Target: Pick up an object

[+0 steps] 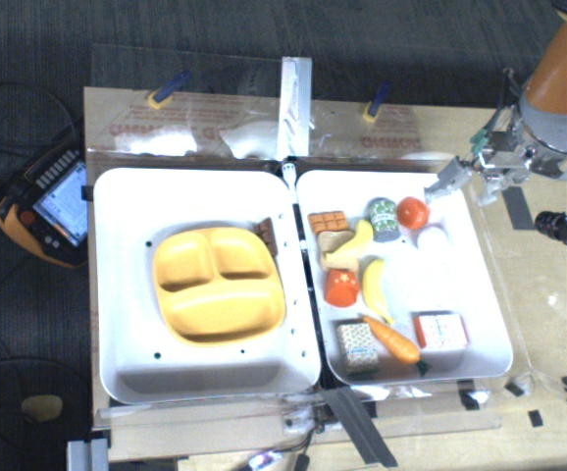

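Right white bin (489, 292): red round tomato (413, 212), yellow plastic banana (375, 287), orange carrot (393, 340), small red-and-white box (439, 331). Pincer (447, 181) hovers at the bin's upper right rim, near the tomato; grip state indeterminate. Nothing lifted; pick outstanding.

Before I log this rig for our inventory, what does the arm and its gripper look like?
The arm is grey with an orange band above the wrist. Its wrist carries grey metal hardware with thin dark cables and a small teal part. The gripper ends in slim, pale grey fingers.
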You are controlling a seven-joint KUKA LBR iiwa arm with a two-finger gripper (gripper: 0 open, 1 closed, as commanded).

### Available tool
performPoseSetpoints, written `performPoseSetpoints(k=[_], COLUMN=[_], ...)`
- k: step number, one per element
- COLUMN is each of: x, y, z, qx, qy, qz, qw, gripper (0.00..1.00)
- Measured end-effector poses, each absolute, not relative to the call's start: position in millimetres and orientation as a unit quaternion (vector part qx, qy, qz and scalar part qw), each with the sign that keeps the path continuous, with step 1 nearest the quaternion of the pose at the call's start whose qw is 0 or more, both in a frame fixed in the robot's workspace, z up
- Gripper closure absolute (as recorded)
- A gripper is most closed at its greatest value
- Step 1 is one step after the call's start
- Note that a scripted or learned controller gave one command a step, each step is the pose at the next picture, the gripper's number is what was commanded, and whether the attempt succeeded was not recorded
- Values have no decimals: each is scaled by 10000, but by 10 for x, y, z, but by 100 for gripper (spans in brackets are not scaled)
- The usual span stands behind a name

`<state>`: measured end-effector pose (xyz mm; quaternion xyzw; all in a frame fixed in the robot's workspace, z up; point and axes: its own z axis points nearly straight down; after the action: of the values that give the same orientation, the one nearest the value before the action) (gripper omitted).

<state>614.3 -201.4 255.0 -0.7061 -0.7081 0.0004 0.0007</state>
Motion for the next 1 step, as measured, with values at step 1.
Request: performPoseSetpoints(k=[1], x=[6685], y=[-1841], z=[1052], qx=[-6284], qy=[-7779], qz=[15], qw=[0], gripper=[0])
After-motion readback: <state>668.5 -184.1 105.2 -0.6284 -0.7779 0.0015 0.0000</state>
